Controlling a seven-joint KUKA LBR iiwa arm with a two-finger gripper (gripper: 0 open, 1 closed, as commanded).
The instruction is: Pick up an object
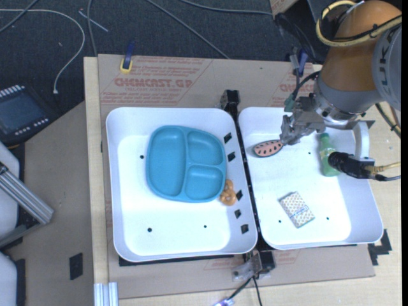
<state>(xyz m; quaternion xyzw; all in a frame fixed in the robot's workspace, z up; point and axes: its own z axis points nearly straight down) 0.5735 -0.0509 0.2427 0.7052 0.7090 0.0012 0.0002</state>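
Note:
My gripper (289, 134) hangs low over the back left part of the right bin (357, 225). Its tip is right at the right end of a pink slice with dark seeds (266, 149) that lies flat on the bin floor. Whether the slice is gripped cannot be made out. A green object (328, 155) lies just right of the gripper, partly behind the arm's black fitting. A small patterned box (297, 209) rests nearer the front of the same bin.
The left bin (127, 190) holds a blue divided plate (185, 163) and a small orange-tan object (227, 194) by its right wall. A black divider (241, 171) runs between the bins. Cables trail on the dark floor behind the bench.

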